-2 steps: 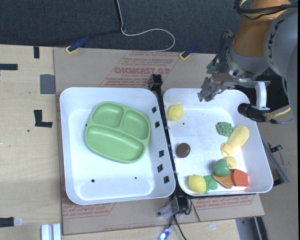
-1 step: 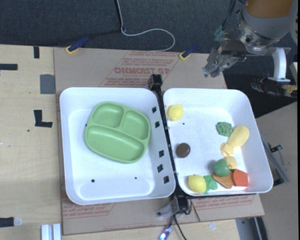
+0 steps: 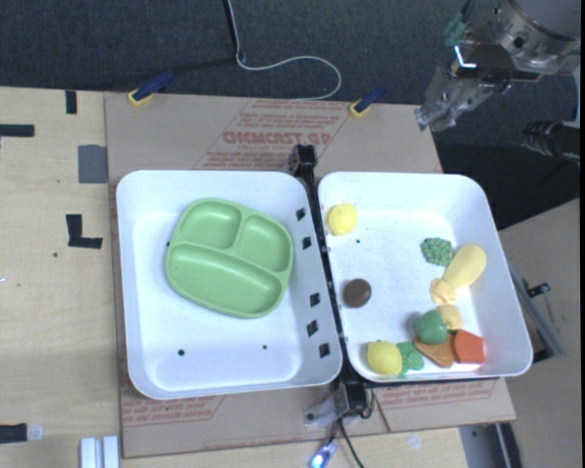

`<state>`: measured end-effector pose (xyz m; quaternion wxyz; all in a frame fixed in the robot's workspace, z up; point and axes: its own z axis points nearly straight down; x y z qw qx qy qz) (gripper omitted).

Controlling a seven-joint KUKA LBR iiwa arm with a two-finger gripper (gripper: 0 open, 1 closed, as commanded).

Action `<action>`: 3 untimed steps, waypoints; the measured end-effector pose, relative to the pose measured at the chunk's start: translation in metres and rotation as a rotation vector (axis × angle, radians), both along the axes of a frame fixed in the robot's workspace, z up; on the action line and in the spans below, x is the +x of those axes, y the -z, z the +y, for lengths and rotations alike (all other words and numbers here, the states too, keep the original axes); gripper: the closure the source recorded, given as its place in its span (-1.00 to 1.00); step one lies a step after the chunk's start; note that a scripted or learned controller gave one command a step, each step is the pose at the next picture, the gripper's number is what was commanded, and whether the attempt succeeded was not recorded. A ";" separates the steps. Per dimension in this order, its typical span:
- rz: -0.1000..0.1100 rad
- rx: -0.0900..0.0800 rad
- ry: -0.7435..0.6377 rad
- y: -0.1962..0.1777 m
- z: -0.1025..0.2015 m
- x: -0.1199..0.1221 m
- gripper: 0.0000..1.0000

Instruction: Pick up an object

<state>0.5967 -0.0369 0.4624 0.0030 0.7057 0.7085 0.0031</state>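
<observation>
While the gripper hung above the table's far right corner, clear of both bins, whether its fingers were spread or closed could not be told. The right bin held the toys: a small yellow ball near its far left corner, a brown round piece by the left wall, a green bumpy piece and a pale yellow corn-like piece toward the right wall, and a yellow lemon, a green round piece and an orange-red block crowded along the near edge. The left bin carried a green divided plate.
</observation>
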 end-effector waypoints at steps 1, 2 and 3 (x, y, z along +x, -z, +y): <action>0.000 -0.002 0.004 -0.078 -0.021 -0.009 1.00; 0.023 0.001 -0.001 0.034 0.034 -0.066 1.00; 0.010 0.001 -0.004 0.020 0.092 -0.099 1.00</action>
